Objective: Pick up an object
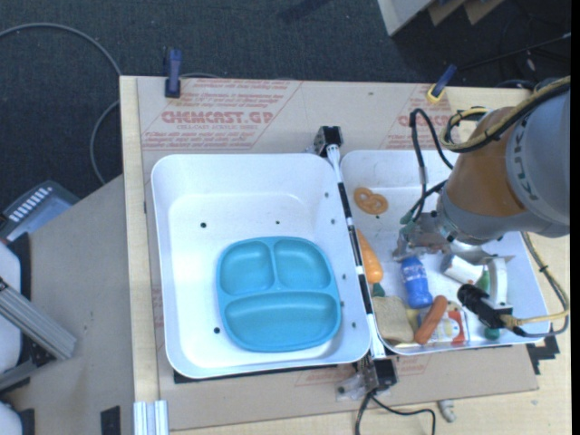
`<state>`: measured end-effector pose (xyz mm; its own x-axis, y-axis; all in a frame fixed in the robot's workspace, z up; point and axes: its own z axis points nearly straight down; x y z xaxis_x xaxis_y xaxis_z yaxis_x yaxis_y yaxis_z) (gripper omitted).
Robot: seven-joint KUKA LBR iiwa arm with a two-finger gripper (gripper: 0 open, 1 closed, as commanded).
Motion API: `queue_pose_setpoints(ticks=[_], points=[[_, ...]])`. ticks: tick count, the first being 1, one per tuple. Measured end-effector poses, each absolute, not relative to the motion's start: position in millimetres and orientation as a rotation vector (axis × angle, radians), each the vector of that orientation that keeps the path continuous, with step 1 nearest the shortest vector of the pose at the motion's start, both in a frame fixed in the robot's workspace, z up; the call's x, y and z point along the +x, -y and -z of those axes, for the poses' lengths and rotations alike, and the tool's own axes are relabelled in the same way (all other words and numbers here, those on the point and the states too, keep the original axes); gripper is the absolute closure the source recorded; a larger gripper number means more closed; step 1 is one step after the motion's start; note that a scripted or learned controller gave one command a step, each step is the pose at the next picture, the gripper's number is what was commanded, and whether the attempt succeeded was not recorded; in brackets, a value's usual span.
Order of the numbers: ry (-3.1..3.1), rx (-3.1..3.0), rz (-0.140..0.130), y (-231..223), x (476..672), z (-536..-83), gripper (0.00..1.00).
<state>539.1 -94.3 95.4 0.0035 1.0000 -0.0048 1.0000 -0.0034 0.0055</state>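
Looking down on the surface [227, 116], I take the blue bottle [416, 282] as my marker and place everything else from it. The pale board with red print runs out on all sides of the bottle, under both bins.

The grey arm [507, 175] with its orange band sits to the right of the bottle and farther up the view, bending down toward it.

The left bin [181, 198] lies well to the left of the bottle. The right bin [390, 166] is the one the bottle lies in, roughly at its middle.

A blue divided plate [276, 293] rests flat well left of the bottle, across the wall where the bins meet.

The claw [424, 239] hangs just above the bottle's top end, very close. I cannot tell from here whether it is spread or pressed together, nor whether it touches the bottle.

A carrot [370, 261] lies just left of the bottle, along the bin wall. A reddish sausage [430, 320] lies just below the bottle, tilted. A pretzel [370, 200] sits up and to the left of the bottle, apart from it.
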Motion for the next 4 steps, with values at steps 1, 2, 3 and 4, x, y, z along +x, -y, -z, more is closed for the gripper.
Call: queue_pose_setpoints(ticks=[1, 2, 3, 4], points=[[-2.222, 2.221, 0.0, 53.9, 520.0, -197.3, 1.0], [-2.222, 2.223, 0.002, 107.3, 512.0, -176.0, 1.0], [-2.222, 2.223, 0.001, 107.0, 512.1, -176.0, 0.0], [-2.222, 2.224, 0.002, 106.2, 485.3, -116.3, 0.0]])
